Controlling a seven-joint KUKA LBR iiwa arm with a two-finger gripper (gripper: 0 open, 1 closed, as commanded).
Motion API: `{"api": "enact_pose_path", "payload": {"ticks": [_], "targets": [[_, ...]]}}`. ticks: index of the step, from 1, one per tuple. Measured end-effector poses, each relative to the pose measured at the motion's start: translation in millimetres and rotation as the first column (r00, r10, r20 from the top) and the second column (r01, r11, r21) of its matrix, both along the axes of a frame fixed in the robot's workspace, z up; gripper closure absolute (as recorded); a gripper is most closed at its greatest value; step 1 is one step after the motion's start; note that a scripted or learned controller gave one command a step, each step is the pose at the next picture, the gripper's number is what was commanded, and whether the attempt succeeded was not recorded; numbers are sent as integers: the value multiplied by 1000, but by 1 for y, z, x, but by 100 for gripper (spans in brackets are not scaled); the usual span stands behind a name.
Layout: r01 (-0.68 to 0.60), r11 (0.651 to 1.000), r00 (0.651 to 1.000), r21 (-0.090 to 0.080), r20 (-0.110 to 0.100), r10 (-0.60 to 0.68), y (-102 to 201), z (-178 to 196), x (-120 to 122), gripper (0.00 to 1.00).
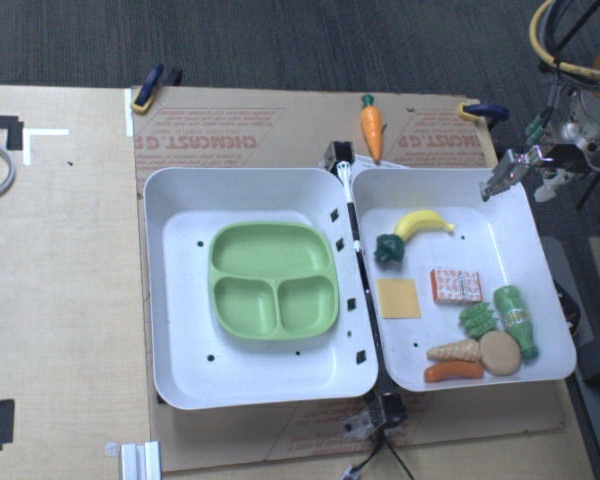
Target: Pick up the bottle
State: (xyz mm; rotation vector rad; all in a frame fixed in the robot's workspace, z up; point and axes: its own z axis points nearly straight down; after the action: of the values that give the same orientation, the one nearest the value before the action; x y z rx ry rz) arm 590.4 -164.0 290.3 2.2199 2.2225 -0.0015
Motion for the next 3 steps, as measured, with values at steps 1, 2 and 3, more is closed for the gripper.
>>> {"api": "enact_pose_path", "payload": {"ticks": [1,2,3], "targets": [[210,978,978,0,0,-210,-21,-171,-31,0],[213,977,977,-1,0,-213,-22,-161,-31,100],[352,936,936,0,0,-352,22,-62,-67,100]]}}
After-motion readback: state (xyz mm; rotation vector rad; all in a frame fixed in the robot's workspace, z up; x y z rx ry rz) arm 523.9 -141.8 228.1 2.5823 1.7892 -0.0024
